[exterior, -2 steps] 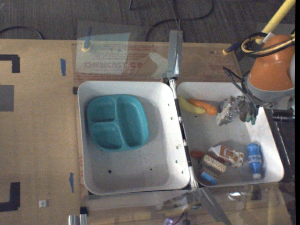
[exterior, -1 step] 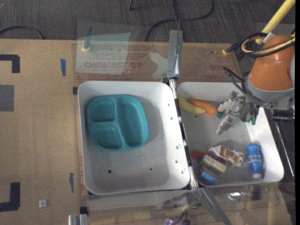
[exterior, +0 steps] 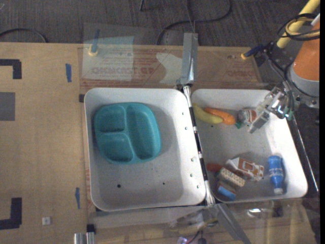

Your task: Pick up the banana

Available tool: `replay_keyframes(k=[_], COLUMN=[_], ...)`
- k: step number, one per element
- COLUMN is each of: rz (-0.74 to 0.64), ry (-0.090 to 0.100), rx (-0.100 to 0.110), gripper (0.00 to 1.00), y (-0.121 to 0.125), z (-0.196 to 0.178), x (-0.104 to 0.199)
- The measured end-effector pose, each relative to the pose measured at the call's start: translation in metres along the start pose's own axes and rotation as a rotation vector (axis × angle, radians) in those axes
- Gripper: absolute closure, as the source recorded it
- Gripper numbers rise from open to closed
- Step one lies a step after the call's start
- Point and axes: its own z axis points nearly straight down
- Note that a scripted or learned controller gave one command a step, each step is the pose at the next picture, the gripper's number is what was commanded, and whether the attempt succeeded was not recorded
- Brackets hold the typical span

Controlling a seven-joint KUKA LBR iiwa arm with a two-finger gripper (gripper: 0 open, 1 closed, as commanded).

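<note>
My gripper (exterior: 265,113) hangs over the right bin (exterior: 297,151); the banana (exterior: 205,115) lies well to its left. Can't tell my jaws' state.

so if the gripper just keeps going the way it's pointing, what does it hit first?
The gripper points left and down into the right bin. First in line looks like the small red-and-white item, before the carrot and banana. Depth is unclear.
</note>
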Motion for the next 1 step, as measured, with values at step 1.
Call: replay_keyframes(k=[1], rz=[0.068], ry=[0.006], rx=[0.002], gripper=[0.0], y=[-0.0201], z=[-0.0154], x=[0.0193])
